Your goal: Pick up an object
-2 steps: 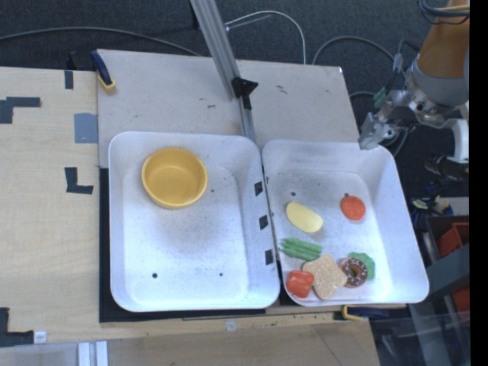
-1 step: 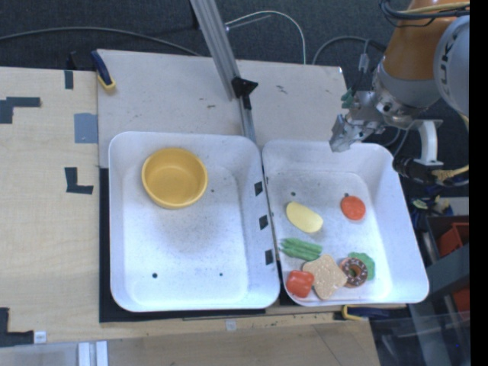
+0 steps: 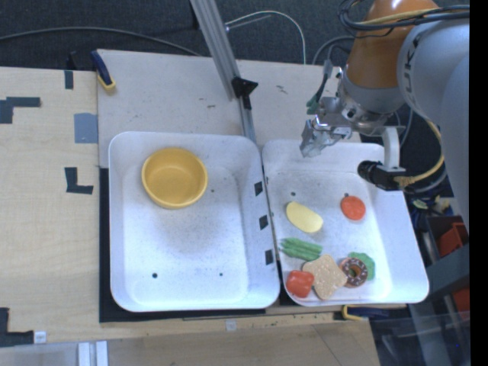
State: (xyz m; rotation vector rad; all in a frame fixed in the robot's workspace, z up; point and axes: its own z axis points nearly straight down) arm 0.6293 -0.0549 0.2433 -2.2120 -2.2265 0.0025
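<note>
Bench seen from above, two shallow white bins side by side. The left bin (image 3: pixel 130 280) is smooth moulded plastic with rounded corners and holds one yellow bowl (image 3: pixel 174 176), round, matte and upright, near its upper left. The right bin (image 3: pixel 404 273) holds the candidate objects, all small toy foods: a pale yellow oval piece (image 3: pixel 304 217) near the middle, a flat green bean pod (image 3: pixel 301 248) just below it, a red rounded piece (image 3: pixel 300 283) at the lower edge touching a tan slice of bread (image 3: pixel 328 275), a ringed doughnut (image 3: pixel 354 271) lying on a green leafy piece (image 3: pixel 365 264), and an orange-red tomato (image 3: pixel 352 207) standing apart to the right. The gripper (image 3: pixel 313 146) hangs over the upper left corner of the right bin, well apart from every object and holding nothing; whether its fingers are spread or pressed together cannot be told.

Risks, as judged: the lower items crowd together, so a descent there may catch two or push one aside. The rounded, smooth pieces may roll or slip from a pinch, and the flat pod offers little to grip.
</note>
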